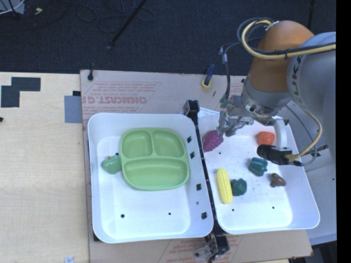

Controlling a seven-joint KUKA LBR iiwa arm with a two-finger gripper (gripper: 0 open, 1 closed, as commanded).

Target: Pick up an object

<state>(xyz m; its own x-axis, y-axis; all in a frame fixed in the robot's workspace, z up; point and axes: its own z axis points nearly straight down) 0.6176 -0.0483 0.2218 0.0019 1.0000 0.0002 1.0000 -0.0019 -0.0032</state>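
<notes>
Left bin (104, 201) holds a green divided plate (154, 159); right bin (296, 212) holds a yellow corn cob (224, 185), a purple object (212, 141) and smaller items. The gripper (230, 126) hangs just beside the purple object, upper left of the right bin; its opening cannot be told.

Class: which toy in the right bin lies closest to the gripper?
The purple toy, just below-left of the gripper; the corn, orange and teal pieces lie farther off.

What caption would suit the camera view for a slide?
Arm's gripper poised beside a purple toy in the right bin; green divided plate lies in the left bin.
</notes>
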